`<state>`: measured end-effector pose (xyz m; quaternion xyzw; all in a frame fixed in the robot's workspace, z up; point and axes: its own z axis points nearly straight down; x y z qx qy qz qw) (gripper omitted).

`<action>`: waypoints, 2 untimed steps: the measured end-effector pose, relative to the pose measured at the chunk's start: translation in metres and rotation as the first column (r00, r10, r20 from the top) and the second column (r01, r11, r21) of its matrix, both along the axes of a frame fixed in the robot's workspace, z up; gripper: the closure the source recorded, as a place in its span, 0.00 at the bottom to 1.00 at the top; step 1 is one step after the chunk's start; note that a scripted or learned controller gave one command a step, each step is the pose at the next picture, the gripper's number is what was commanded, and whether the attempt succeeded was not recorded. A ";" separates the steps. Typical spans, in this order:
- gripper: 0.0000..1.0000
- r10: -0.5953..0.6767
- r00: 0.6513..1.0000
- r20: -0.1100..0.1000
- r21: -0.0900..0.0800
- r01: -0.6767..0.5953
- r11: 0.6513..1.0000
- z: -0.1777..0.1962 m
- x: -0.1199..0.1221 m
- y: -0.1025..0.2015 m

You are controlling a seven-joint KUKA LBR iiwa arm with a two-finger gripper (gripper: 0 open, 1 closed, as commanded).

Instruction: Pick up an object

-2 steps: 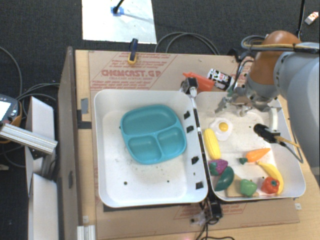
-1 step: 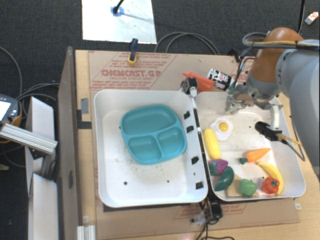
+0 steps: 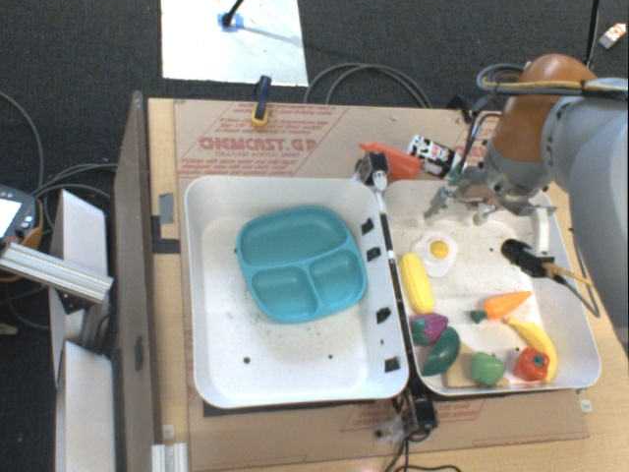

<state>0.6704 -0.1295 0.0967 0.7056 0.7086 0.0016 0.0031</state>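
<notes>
Right bin (image 3: 580, 332) front crowded w/ toys.

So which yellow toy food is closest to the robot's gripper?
The white fried egg toy with the yellow yolk, just below the gripper; the yellow corn and yellow banana lie farther away.

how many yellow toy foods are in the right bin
3: a yellow plastic corn cob by the divider, a yellow plastic banana near the right wall, and a fried egg with yellow yolk above the corn. None seem hidden.
</notes>
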 end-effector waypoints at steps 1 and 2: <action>1.00 0.001 1.000 0.004 0.000 -0.001 1.000 0.012 0.001 0.000; 1.00 -0.004 1.000 0.005 -0.002 0.004 1.000 0.091 0.000 -0.031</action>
